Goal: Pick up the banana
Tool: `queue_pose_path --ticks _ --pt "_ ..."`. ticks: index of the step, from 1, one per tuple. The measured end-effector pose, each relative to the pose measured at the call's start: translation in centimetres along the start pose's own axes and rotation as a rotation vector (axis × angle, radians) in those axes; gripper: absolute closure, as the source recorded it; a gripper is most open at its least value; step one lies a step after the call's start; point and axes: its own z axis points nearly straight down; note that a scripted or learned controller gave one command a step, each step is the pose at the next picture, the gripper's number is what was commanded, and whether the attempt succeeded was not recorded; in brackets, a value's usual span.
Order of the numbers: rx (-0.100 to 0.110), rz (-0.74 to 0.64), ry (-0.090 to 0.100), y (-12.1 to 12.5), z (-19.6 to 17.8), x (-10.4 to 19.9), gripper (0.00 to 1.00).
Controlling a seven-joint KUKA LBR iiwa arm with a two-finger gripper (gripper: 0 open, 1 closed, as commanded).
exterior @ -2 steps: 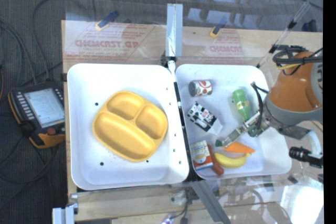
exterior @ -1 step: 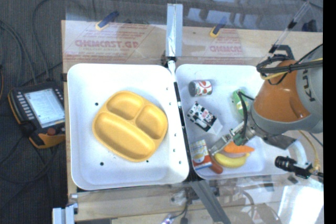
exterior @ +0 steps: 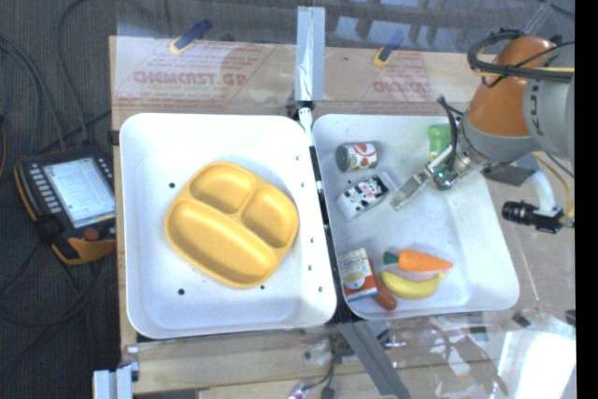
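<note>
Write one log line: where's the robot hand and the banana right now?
hand: over right bin, upper middle | banana: front of the bin, under carrot | not grasped

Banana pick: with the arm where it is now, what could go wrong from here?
1. The banana lies pressed under the carrot with a small red item and a carton close by, so the tool may grab or drag a neighbour instead.
2. It sits near the right bin's front wall, which may crowd the descent.
3. The black-and-white box lies close to the tool and could get nudged.
</note>
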Motion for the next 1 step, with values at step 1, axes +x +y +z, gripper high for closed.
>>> queue_pose_path --ticks 1 --pt "0.002 -0.365 -0.005 1.09 -2.41 -0.84 0.0"
